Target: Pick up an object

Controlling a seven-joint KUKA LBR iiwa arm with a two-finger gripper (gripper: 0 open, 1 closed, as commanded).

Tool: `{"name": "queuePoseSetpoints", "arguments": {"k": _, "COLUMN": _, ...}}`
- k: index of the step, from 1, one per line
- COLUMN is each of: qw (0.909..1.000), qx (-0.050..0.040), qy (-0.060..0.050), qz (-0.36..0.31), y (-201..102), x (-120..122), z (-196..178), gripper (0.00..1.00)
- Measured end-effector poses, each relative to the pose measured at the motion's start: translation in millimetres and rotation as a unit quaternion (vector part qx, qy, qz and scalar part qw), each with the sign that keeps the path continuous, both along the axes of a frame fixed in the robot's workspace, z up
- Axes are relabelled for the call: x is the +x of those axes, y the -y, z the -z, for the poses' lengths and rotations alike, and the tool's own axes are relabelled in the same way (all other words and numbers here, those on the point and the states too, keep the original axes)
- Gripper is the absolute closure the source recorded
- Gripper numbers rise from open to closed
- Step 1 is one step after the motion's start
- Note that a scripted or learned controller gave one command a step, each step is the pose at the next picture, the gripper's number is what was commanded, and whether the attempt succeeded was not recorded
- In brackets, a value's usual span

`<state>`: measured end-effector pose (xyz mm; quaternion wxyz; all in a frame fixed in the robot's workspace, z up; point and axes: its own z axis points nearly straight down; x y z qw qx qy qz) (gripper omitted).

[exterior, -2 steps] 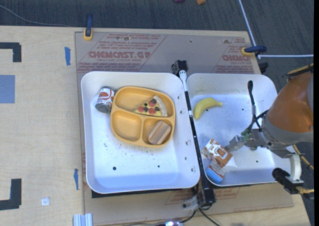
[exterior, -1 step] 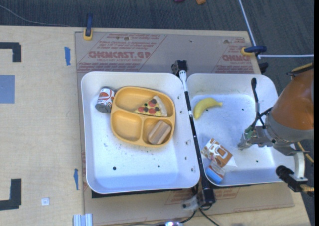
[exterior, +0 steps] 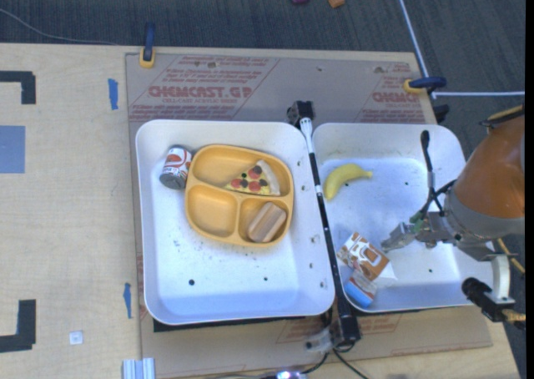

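We see a cardboard-topped desk (exterior: 209, 85) on dark carpet; the arm (exterior: 496, 181) enters at right, its hand (exterior: 400, 237) low over the right bin (exterior: 446, 139), grip unclear, near the carton (exterior: 365, 258)

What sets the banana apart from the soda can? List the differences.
Colour: the banana is plain yellow, while the soda can is red and white.
Shape: the banana is curved and tapering, the soda can a short cylinder.
Place: the banana lies in the right bin, the soda can in the left bin against the yellow divided plate.
Both lie on their sides.
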<state>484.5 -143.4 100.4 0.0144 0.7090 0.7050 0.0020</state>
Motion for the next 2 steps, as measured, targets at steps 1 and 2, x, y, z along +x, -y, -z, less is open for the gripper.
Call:
{"name": "queuePoseSetpoints", "arguments": {"k": 1, "qw": 1.0000, "qx": 0.0018, "qy": -0.004, "qz": 0.001, "y": -35.3, "x": -2.3, "z": 11.6, "gripper": 0.00}}
{"name": "queuePoseSetpoints", "arguments": {"k": 2, "qw": 1.0000, "qx": -0.0005, "qy": -0.001, "qz": 0.003, "y": -41.6, "x": -1.1, "z": 11.0, "gripper": 0.00}}
